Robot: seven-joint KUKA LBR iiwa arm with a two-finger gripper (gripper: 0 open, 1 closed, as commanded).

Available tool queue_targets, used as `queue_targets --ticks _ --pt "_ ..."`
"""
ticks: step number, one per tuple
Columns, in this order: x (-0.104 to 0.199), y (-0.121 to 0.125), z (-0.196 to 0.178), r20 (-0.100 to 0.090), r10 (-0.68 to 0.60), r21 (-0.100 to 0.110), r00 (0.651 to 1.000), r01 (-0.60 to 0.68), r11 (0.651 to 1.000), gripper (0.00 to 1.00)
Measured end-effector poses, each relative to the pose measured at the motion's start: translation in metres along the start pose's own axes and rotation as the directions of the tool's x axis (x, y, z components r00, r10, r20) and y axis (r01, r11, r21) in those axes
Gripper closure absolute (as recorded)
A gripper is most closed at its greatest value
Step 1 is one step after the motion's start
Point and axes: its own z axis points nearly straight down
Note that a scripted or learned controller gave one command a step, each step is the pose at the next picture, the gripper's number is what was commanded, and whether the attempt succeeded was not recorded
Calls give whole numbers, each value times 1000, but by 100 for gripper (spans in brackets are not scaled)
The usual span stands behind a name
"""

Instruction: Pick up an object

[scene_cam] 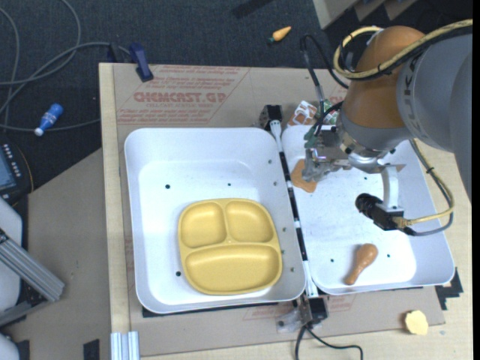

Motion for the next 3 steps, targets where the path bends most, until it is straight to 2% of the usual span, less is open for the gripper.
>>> queue_targets --ticks 1,2,3 --pt "-48 41 5 7 14 8 1000 -14 1000 100" --pt "-45 40 5 6 11 10 1000 -11 1000 0" --pt "-85 37 98 5 16 21 1000 -16 1000 0"
